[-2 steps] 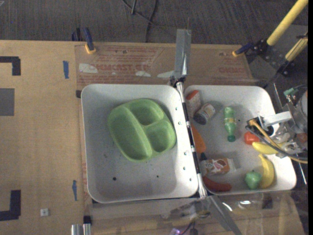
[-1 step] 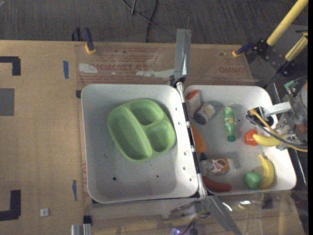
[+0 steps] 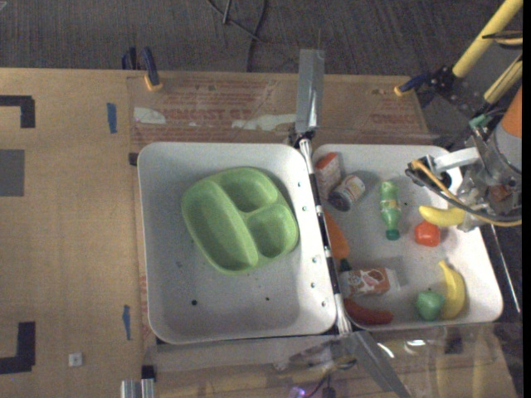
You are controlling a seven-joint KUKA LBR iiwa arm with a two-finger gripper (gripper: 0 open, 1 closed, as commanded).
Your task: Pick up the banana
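Note:
Two bananas lie in the right bin [image 3: 494, 305]. One banana [image 3: 441, 215] sticks out leftward near the bin's right wall, just above a small red-orange fruit [image 3: 427, 234]. Its right end sits between the fingers of my gripper [image 3: 473, 212], which is shut on it. The grey arm with cables comes in from the right edge above it. The second banana [image 3: 453, 288] rests curved at the bin's front right, touching a green apple [image 3: 429, 304].
The right bin also holds a green bottle [image 3: 389, 210], a can [image 3: 348, 192], a red-labelled packet [image 3: 329, 171], a carrot [image 3: 335, 237], a snack pouch [image 3: 366, 282] and a red pepper [image 3: 369, 313]. A green divided plate [image 3: 241, 219] sits in the left bin [image 3: 166, 297].

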